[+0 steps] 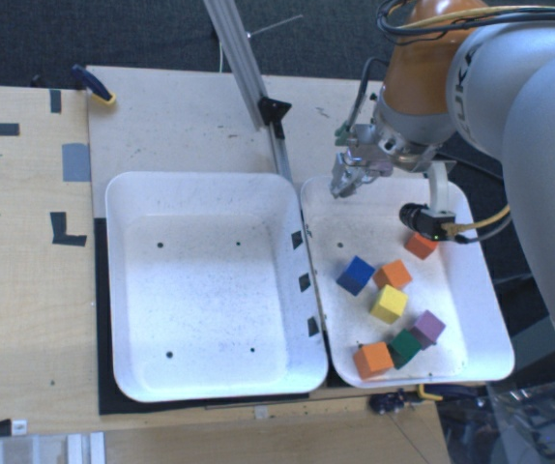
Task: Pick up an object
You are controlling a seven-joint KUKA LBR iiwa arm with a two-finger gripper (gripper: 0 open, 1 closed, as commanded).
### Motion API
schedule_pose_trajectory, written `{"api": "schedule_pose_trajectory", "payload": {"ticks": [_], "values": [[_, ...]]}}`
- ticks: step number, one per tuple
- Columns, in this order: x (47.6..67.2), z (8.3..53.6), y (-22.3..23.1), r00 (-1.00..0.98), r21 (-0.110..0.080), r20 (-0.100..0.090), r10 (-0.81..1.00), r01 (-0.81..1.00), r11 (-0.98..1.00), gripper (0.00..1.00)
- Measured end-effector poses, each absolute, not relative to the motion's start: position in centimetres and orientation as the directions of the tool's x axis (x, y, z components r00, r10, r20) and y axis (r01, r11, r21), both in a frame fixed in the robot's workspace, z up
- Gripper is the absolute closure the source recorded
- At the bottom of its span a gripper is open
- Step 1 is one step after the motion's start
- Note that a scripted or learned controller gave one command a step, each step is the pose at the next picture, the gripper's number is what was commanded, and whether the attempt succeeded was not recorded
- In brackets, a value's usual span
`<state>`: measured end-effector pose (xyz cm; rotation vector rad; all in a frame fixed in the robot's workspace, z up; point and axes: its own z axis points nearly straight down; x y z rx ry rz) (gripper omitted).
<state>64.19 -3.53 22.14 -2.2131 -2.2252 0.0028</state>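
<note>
Several small blocks lie in the right bin (479, 309): a blue cube (356, 275), an orange cube (393, 276), a yellow cube (390, 304), a purple block (428, 327), a green block (406, 346) and another orange cube (374, 359). A red-orange cube (420, 246) sits apart near the bin's right wall. My gripper (347, 180) hangs over the far left corner of the right bin, well up and left of the blue cube, with nothing seen in it.
The left bin (115, 259) stands beside the right one, sharing a raised middle rim. A metal post (244, 61) slants down to the rim behind the gripper. A black cable plug (423, 218) hangs by the red-orange cube.
</note>
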Motion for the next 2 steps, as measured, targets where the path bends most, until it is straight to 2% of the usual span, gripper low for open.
{"api": "schedule_pose_trajectory", "payload": {"ticks": [2], "values": [[63.4,23.5,6.6,-0.008,-0.001,0.001,1.0,1.0,0.008,1.0]]}}
